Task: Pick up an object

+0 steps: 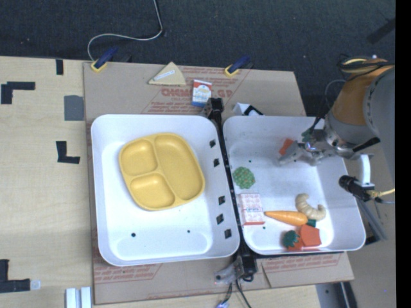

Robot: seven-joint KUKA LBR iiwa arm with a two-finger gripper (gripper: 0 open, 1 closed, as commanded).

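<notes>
reaching into the right bin [257, 130] from its right side, the fingers [288, 147] hang near its upper wall beside something orange; apart or together, i cannot tell. at that bin's lower edge lie a carrot [286, 217], a green ball [244, 176] further up.

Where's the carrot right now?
In the right bin, near its front edge: the carrot lies between the pink card and the orange block.

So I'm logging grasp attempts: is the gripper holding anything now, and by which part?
Cannot be told. The gripper sits in the right bin beside a small orange piece.
</notes>
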